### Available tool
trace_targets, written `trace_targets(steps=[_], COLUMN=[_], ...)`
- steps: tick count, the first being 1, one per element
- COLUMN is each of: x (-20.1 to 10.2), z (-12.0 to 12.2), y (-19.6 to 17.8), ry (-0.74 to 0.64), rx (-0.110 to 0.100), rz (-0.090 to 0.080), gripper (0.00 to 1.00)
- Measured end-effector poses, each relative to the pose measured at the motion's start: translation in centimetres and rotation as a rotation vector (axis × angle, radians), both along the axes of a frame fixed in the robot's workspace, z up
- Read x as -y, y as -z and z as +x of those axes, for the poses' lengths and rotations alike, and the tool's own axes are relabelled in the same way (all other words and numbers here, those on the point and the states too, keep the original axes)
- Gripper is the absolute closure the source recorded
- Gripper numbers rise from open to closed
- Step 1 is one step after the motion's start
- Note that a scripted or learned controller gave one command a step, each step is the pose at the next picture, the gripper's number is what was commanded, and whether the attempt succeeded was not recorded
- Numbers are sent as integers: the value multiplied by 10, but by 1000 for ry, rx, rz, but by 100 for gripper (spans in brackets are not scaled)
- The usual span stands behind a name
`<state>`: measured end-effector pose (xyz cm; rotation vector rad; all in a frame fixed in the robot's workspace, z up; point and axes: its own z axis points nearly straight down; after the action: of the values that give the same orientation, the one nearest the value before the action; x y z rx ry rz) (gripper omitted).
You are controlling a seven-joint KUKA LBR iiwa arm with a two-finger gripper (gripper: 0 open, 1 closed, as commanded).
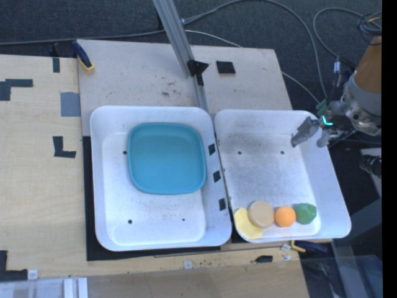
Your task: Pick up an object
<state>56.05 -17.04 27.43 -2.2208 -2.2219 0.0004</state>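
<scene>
Objects for picking lie in a short row along the lower edge of the right bin (273, 166), in the lower right of the frame, yet the largest thing in view is the worktop (37, 166), pale wood with dark tape marks on the left and a scuffed lighter board under the bins. Next in size come the two shallow white bins side by side: the left bin (111, 222) holds a blue square plate (166, 158) lying flat toward its upper middle, while the right bin has a speckled, dirty floor. A grey metal rail (177, 33) slants down from the top centre to the gap between the bins. The arm (371, 82) enters at the right edge, orange band above grey wrist, and its gripper (313, 132) hangs over the upper right rim of the right bin, well apart from the row of objects; its two dark fingers stand a little apart with nothing between them. Of the objects, a yellow flat piece (244, 226) sits leftmost, a tan round disc (261, 214) overlaps its right side, an orange ball (285, 216) is just beside the disc, and a green lump (305, 213) touches the ball on the right.
</scene>
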Motion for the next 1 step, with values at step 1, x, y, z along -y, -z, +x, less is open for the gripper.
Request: trace_targets(steps=[1], x=[0], z=[0], y=[0], ry=[0], rx=[0], rz=[0], gripper=[0])
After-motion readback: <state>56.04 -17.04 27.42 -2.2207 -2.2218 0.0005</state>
